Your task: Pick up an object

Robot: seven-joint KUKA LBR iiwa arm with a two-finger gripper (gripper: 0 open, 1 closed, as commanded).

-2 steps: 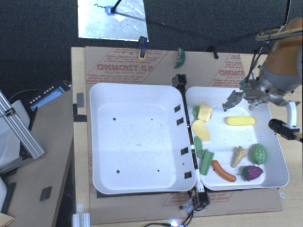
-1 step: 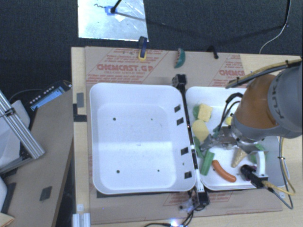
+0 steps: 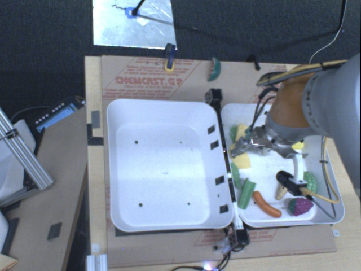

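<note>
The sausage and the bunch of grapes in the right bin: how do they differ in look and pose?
The sausage is orange-red, while the bunch of grapes is purple with a bit of green at one end. The sausage is long, thin and smooth; the grapes form a short, bumpy lump. The sausage lies at a slant next to a green vegetable, while the grapes sit nearer the right wall. Both rest in the near part of the right bin.

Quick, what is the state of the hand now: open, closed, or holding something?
Hand: low in the right bin, beside a yellow toy; open or closed cannot be told, and no object shows between its fingers.
</note>
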